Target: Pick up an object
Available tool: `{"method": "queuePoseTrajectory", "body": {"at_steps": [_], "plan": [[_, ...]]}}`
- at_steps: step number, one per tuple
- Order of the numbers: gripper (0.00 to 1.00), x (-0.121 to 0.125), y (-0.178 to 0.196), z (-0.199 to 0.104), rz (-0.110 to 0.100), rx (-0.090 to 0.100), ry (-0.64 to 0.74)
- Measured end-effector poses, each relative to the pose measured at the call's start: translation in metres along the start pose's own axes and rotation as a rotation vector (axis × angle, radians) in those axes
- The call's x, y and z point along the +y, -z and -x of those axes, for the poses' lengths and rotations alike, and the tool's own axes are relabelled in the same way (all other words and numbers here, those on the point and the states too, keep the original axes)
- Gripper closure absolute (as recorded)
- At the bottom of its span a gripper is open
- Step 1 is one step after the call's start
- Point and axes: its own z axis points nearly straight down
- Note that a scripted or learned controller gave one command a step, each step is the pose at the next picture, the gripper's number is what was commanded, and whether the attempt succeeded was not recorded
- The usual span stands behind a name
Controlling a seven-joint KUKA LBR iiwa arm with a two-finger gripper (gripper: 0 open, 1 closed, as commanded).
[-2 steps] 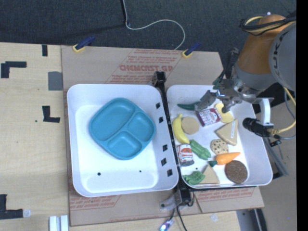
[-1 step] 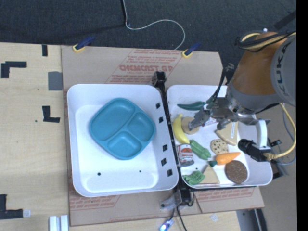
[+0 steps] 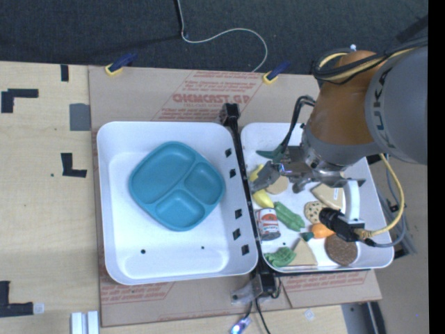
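The right bin (image 3: 375,259) holds a heap of toy food: a yellow banana (image 3: 262,198), a green pod (image 3: 288,215), a small red-labelled can (image 3: 269,223), a leafy green piece (image 3: 280,257), an orange carrot (image 3: 320,230), a brown round cookie (image 3: 341,250) and a spotted cracker (image 3: 313,210). My gripper (image 3: 295,174) hangs over the bin's upper left part, just above the banana and a beige piece (image 3: 277,185). Nothing shows between its fingers.
The left bin (image 3: 115,158) holds a blue divided plate (image 3: 176,185). A black divider (image 3: 240,186) runs between the bins. A white cable (image 3: 222,37) loops over the cardboard behind them. The arm's grey and orange body (image 3: 354,110) covers the right bin's far side.
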Motion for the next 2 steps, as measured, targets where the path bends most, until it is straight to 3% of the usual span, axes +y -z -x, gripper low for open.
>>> {"method": "queuePoseTrajectory", "body": {"at_steps": [1,2], "plan": [[1.0,0.0,0.009,0.003,-0.002,-0.001,-0.003],[1.0,-0.044,-0.017,-0.045,-0.005,0.0,-0.002]]}}
